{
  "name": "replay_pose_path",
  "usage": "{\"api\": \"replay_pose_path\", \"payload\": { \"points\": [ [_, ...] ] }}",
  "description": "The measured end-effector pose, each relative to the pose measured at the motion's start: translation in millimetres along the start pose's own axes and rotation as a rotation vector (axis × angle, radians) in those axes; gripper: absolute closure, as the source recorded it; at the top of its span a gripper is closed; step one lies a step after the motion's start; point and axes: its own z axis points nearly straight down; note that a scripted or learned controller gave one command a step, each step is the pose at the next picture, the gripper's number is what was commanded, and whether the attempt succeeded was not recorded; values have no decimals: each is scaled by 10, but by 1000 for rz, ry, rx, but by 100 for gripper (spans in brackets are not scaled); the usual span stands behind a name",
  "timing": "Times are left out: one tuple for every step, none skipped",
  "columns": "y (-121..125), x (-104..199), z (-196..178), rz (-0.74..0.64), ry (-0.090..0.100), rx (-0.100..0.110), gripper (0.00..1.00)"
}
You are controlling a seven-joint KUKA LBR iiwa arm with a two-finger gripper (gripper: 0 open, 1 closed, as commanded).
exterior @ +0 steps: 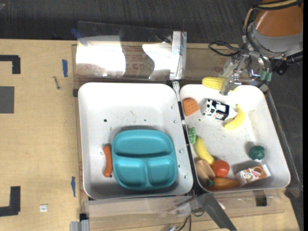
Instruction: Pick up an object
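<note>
Camera view

Writing: no brand or lettering can be read; printing is seen on the small carton in the right bin and a black-and-white pattern on the small box, but both are too small to make out.

Left bin: a teal divided tray is laid near the front wall, with an orange carrot-like piece just beside its left edge.

Right bin, rear: a corn cob is seen at the back rim, an orange block near the left wall, the patterned box beside it, and a banana just right of the box.

Right bin, front: a second banana, green grapes, a red tomato, a dark green round item and the carton are gathered there; the pieces in the front left corner overlap and are hard to tell apart.

Arm: the orange band is cut off by the top right corner; the wrist is angled down and left over the rear rim of the right bin, amid cables.

Tool: it is placed just beside the right end of the corn cob; whether the fingers are apart or together cannot be told, and nothing is seen gripped.

Worktop: tan board with black corner marks and blue tape bits; a clear glossy sheet behind the left bin is washed out by glare.
</note>
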Motion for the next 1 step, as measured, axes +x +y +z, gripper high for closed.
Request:
{"api": "replay_pose_path", "payload": {
  "points": [
    [-66, 128, -259, -174, 7, -1, 100]
  ]
}}
